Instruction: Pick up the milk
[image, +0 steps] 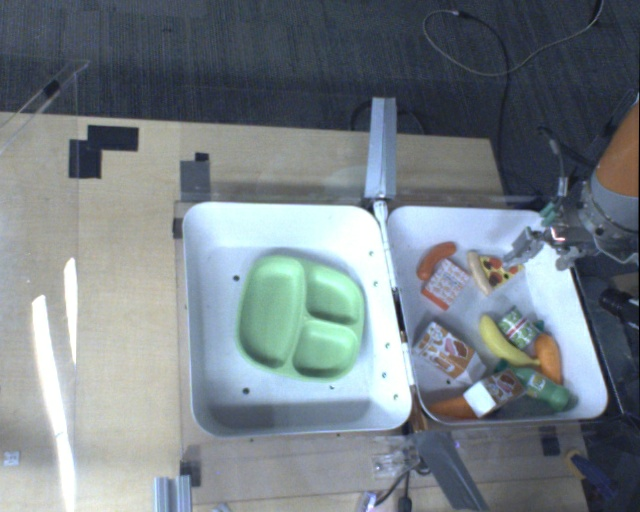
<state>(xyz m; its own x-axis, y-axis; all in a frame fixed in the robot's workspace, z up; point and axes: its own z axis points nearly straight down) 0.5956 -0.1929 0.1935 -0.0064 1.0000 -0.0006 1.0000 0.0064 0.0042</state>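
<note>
Left bin (200, 330) holds green tray (300, 315); right bin (590, 345) holds the food items. Milk (444, 350), a small carton, lies flat near right bin's left wall, approx. centre; likely light, stiff card, slightly crushable; grip across narrow sides. Gripper (530, 242) hangs at bin's upper right above pizza slice (492, 269), well apart from milk; finger state: cannot tell.

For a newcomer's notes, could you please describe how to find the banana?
Look in the right white bin, in its nearer half. The banana lies between a patterned carton and a small green can; it is the only yellow, curved thing there.
</note>
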